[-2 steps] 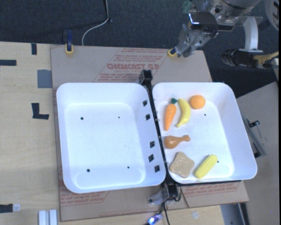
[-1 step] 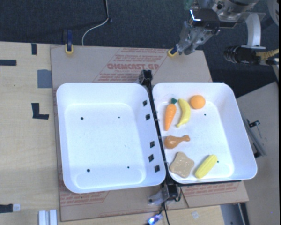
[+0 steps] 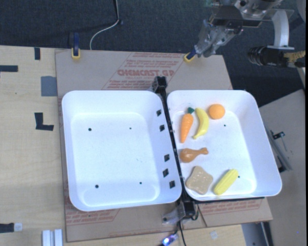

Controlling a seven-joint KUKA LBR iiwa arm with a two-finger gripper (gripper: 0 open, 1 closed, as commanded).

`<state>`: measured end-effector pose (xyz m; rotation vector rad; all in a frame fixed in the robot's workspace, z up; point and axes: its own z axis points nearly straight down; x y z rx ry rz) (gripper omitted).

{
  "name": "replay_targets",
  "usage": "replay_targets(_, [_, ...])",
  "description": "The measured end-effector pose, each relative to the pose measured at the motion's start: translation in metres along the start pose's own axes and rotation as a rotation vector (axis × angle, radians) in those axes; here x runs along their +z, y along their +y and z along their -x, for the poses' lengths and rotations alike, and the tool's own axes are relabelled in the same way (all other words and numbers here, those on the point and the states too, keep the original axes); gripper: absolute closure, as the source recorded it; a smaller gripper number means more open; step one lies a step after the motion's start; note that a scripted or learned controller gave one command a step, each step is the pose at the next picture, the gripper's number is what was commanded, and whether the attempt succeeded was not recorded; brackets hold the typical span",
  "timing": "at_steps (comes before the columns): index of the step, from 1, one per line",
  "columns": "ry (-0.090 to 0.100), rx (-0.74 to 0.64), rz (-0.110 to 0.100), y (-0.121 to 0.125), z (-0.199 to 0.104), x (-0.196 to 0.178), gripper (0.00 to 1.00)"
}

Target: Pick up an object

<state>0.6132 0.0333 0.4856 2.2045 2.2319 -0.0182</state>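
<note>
The right bin [image 3: 249, 137] holds several toy foods: a carrot [image 3: 186, 126], a banana [image 3: 201, 123], an orange [image 3: 216, 111], a chicken drumstick [image 3: 193, 154], a slice of bread [image 3: 199, 180] and a corn cob [image 3: 225, 182]. My gripper [image 3: 207, 45] hangs high above the bench beyond the far edge of the right bin, well apart from all of them. Nothing shows between its fingers.
The left bin [image 3: 113, 152] lies beside the right one, joined along a black clipped seam [image 3: 167, 142]. Both rest on a cardboard sheet [image 3: 138, 70]. Yellow clamps [image 3: 75, 53] sit at the sheet's far corners. A cable [image 3: 105, 29] trails at the back.
</note>
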Motion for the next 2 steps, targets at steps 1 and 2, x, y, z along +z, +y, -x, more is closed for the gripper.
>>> replay_targets(1, [-0.001,-0.001,-0.001,0.0002,-0.0004,-0.0096,1.0])
replay_targets(2, [-0.002,-0.002,-0.001,0.0004,-0.001,-0.0194,1.0])
